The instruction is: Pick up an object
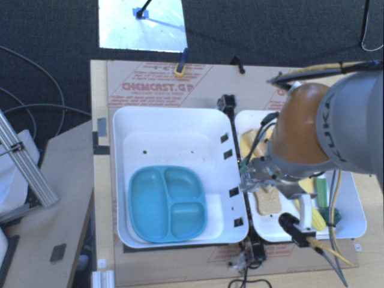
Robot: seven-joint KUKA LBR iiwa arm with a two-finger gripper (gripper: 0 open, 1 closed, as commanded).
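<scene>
**Reaching Into a Bin for a Pick**

The approach step is judged to be in hand. The arm is bent low over the bin that holds the food pieces, and nothing can be seen gripped. The jaws are hidden under the wrist, so it cannot be told whether they are open or closed.

The likeliest target is taken to be the slice of bread. It lies flat on the bin floor, just beside the place where the jaws are hidden, on the side toward the near rim. Its upper edge is overlapped by the dark hardware of the wrist, but contact cannot be confirmed.

A pale yellow piece is seen on the far side of the jaws, partly covered by the arm. A green stick lies beyond the bread, toward the arm's base. A blue plate rests in the other bin, well apart from the jaws and across the two bin walls.

For the next move, the jaws would need to be centred over the bread, spread wider than the slice and lowered until the floor is almost met. Because the slice is thin and lies flat, two opposite edges would have to be caught; a shallow closure is expected to slide off. Little room is left by the bin wall close beside the jaws, so a collision there is the risk to be watched.
</scene>
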